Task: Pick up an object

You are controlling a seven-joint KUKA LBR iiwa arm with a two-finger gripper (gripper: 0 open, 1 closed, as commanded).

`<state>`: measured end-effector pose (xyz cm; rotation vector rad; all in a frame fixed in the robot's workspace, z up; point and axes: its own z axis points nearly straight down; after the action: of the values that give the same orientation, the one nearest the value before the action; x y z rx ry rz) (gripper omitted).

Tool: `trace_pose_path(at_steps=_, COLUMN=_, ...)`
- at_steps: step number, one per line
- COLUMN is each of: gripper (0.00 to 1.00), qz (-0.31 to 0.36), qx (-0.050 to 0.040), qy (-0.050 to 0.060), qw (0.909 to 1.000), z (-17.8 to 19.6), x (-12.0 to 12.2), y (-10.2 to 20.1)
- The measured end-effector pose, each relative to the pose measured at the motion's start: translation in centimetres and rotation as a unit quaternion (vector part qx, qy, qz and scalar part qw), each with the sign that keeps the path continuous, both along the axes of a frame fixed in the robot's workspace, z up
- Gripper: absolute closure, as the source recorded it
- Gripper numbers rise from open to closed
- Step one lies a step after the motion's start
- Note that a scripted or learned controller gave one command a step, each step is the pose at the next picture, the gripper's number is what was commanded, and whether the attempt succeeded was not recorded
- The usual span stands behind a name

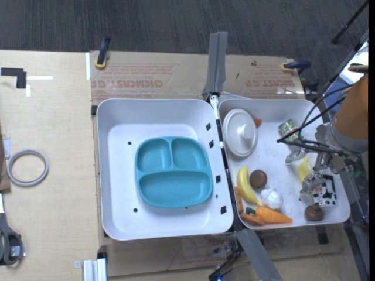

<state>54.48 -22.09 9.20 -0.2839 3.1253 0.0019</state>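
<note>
I hang over the right bin (340,218), gripper (316,187) low by the lemon wedge (303,170) — whether it's parted or closed, I cannot tell. The wedge looks light, smooth plastic, slippery — I'd pinch across its narrow flanks.

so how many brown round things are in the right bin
2: one brown ball beside the banana near the bin's middle, another brown ball at the near right corner by the gripper. The arm may hide more.
</note>
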Motion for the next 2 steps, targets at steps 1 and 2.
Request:
trace_pose_path(at_steps=1, gripper=1.0, qz=0.0, qx=-0.0001, qy=-0.002, qw=1.0, z=0.98, x=0.16, y=0.04)
trace_pose_path(at_steps=2, gripper=0.0, qz=0.0, qx=0.0, qy=-0.002, qw=1.0, z=0.97, x=0.15, y=0.05)
